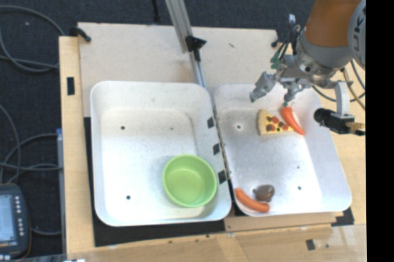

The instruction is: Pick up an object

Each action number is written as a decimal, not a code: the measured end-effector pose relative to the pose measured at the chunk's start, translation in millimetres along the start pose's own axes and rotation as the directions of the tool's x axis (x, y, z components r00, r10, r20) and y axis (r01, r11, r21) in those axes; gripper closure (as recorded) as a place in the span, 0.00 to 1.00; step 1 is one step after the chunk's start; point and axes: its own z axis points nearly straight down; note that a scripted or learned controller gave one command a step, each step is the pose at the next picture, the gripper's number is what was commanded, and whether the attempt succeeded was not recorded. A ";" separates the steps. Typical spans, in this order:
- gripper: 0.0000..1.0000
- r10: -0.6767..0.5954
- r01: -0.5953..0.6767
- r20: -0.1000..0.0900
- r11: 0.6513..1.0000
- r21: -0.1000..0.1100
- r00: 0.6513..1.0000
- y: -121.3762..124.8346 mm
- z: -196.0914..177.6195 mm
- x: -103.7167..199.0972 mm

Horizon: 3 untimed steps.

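— Where do we find the gripper (275,91)?
— We see it hanging over the far edge of the right bin (320,184), its fingers spread apart with nothing between them.
— And what can we see lying in that bin?
— Just below the fingers lies a pizza slice toy (271,123), with an orange carrot (293,120) touching its right side. Near the front rim we make out an orange sausage (251,200) beside a small brown lump (265,192).
— And in the left bin (117,138)?
— We see a green bowl (189,180) sitting upright near its front right corner.
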 end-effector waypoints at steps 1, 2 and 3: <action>0.00 0.000 0.000 -0.001 1.000 0.000 1.000 0.0 0.0 0.2; 0.00 0.006 -0.006 0.004 1.000 0.004 1.000 0.1 47.4 -10.9; 0.00 0.007 -0.007 0.003 1.000 0.006 1.000 -2.4 109.3 -6.9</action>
